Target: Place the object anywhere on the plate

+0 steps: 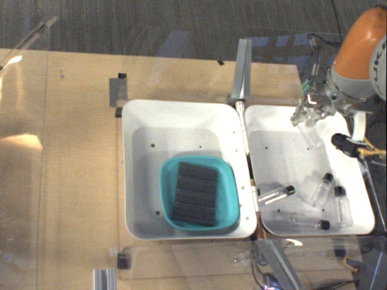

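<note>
Pale wood bench (66,180) carries two white bins side by side. Whether the jaws of the gripper (307,115) are spread or pinching anything I cannot tell; it hangs over the far right corner of the right bin (272,219). Below it, clear vials with dark caps (276,194) lie scattered across that bin's floor, apart from the gripper. Further out, the left bin (136,162) holds a teal plate (228,189) with a dark ribbed block (195,193) on it. Judging by this, picking comes first: descend, grasp one vial, then carry it leftward.
</note>
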`<state>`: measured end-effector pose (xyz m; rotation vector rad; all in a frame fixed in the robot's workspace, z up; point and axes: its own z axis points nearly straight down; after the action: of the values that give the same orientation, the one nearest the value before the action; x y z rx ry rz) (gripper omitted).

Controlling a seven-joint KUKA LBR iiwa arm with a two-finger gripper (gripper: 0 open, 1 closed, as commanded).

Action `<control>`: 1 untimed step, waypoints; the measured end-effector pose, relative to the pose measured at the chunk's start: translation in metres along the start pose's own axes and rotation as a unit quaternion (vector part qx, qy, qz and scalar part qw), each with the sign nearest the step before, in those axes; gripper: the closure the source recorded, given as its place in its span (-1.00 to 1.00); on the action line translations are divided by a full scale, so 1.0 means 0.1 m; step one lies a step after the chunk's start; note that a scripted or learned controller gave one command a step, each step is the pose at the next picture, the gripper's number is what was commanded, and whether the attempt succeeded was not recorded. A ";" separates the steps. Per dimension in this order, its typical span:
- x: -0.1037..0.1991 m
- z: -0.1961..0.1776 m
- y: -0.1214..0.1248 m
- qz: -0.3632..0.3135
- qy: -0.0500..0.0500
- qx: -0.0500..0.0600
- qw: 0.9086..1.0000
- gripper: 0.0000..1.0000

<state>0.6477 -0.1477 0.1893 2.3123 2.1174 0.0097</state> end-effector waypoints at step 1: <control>0.71 0.03 -0.32 -0.034 0.000 0.002 0.999 1.00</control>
<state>0.6216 -0.0746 0.1857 2.2419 2.1965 0.0060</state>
